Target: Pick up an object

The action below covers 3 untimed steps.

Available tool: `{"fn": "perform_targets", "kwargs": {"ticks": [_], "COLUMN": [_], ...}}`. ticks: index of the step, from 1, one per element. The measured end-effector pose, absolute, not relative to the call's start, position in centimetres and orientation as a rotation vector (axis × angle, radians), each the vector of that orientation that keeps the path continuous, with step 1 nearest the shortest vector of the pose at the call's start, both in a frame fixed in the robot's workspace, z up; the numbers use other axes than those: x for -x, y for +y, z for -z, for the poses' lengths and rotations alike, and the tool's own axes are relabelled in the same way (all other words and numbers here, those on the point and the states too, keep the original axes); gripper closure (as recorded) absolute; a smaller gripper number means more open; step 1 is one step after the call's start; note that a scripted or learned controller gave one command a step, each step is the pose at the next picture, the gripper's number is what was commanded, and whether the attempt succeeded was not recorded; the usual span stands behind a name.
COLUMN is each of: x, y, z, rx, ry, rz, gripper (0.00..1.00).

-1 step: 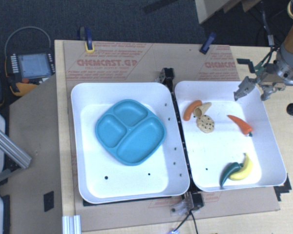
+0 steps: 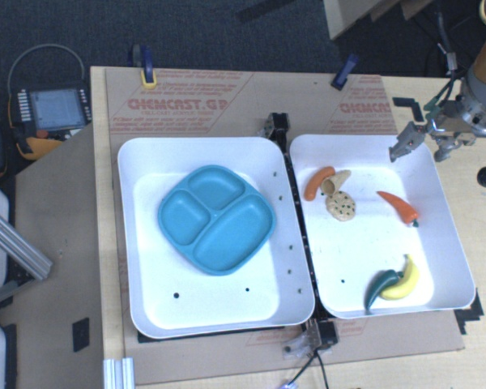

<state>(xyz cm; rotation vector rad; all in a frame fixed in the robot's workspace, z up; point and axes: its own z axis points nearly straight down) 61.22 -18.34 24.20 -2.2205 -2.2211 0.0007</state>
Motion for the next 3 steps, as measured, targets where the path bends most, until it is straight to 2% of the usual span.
{"fn": "perform_targets", "kwargs": {"ticks": [3], "x": [-61.0], "y": [-18.5], "z": [-11.2], "rx": [2.217], "ry": [-2.22], "rz": [-0.003], "gripper": [0.0]}}
